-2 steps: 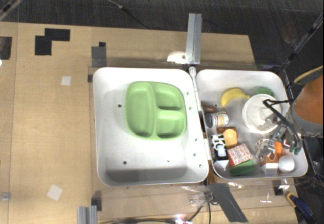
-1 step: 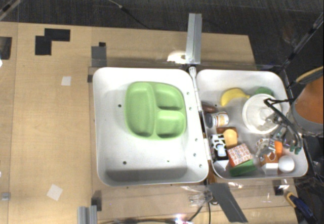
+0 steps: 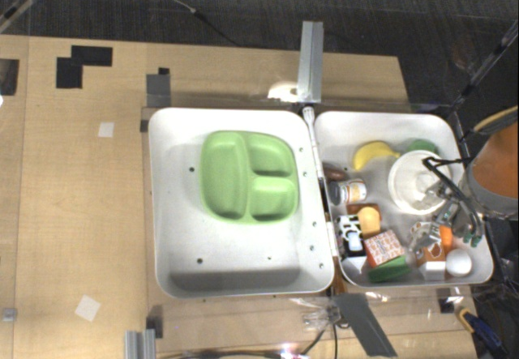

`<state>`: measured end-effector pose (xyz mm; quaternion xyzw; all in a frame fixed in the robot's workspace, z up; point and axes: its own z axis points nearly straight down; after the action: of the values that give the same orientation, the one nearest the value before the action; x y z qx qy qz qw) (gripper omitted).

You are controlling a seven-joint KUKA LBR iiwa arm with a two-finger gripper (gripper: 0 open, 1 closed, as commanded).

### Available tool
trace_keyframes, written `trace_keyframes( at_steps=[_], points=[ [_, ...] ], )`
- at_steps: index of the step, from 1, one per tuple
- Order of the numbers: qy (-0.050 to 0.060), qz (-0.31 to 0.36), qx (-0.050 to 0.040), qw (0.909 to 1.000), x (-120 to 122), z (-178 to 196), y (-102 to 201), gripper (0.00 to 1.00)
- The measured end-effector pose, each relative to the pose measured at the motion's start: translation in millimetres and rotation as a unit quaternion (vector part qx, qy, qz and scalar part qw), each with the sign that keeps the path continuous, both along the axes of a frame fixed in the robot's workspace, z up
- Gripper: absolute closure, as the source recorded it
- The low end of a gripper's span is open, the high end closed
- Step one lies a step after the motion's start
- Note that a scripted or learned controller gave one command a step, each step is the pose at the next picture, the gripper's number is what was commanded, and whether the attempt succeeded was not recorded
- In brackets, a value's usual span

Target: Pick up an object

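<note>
The gripper [image 3: 444, 229] sits low in the right bin [image 3: 381, 119], near its right wall, amid a tangle of black cables and small parts; whether it is open or closed, I cannot tell, and nothing is plainly seen in its grasp. The arm [image 3: 496, 175], with its orange band, comes in from the right edge just above it.

Just up and left of the gripper stands a white cup [image 3: 415, 181], with a black cable crossing its rim. Farther up-left lies a yellow banana [image 3: 373, 155], and a bit of green shows behind the cup. To the left of the gripper are an orange ball [image 3: 369, 220] and a small can [image 3: 350, 191]; lower left lie a red patterned box [image 3: 382, 248], a green block [image 3: 389, 270] and a black-and-white item [image 3: 350, 236], perhaps a small carton. Just below the gripper rests a white round thing [image 3: 459, 262].

Well to the left, in the left bin [image 3: 174, 264], a green tray [image 3: 247, 176] with compartments lies alone.
</note>
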<state>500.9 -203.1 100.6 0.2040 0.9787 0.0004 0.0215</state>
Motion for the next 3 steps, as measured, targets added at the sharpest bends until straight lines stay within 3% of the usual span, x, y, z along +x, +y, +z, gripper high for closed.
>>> trace_keyframes(
  at_steps=[3],
  points=[
    [0.000, -0.006, 0.0006, 1.0000, 0.1, 0.0, 0.3, 0.00]
  ],
)
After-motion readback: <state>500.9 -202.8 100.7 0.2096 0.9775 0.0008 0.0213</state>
